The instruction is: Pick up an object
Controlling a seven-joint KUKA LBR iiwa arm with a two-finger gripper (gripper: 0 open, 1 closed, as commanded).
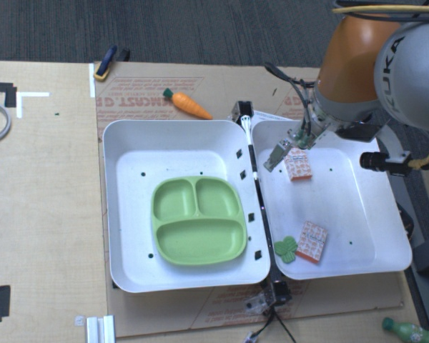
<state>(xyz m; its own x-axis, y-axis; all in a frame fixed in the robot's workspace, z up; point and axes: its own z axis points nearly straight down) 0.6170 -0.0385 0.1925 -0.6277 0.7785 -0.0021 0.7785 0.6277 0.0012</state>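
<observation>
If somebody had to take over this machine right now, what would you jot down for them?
Gripper: low in the right bin, at its upper left; whether it is open or shut is unclear.
Things: one small patterned box right beside the gripper, a second patterned box and a green leafy piece near the bin's lower left. Green divided plate in the left bin. Toy carrot lies outside.
Done: nothing visibly lifted.
Left: grasp and raise one object.
</observation>
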